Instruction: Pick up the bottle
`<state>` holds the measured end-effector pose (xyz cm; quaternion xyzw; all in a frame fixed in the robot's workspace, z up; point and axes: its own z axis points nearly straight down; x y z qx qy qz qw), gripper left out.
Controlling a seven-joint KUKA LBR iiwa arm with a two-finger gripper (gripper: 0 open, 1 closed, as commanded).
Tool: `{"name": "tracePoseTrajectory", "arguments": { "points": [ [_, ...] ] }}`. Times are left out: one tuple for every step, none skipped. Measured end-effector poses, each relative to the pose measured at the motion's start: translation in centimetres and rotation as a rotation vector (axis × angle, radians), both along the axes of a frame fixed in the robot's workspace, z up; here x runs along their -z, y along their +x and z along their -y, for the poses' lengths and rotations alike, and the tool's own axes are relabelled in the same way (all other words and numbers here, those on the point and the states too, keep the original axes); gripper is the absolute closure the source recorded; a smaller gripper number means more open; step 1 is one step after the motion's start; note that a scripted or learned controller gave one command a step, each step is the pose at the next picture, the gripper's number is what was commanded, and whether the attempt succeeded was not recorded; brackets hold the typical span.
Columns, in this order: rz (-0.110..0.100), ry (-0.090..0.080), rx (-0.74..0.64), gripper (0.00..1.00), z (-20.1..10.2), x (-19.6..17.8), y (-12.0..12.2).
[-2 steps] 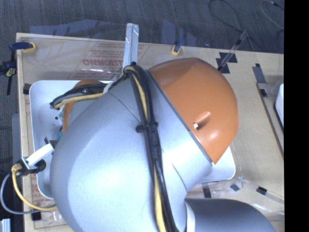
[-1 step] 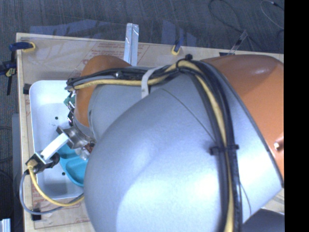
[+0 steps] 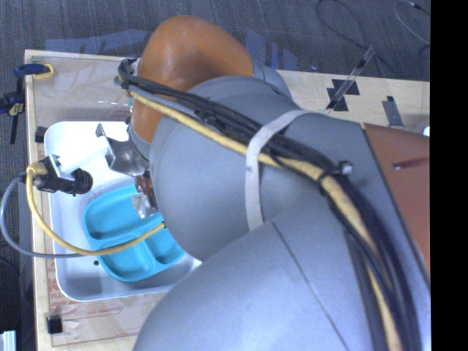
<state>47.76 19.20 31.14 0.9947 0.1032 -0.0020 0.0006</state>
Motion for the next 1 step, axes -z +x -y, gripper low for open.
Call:
{"name": "tracePoseTrajectory", "arguments": {
  "points": [
    [0.004, 0.005, -0.082, 1.0, -1.91, -13.23, 0.19]
  ]
}}
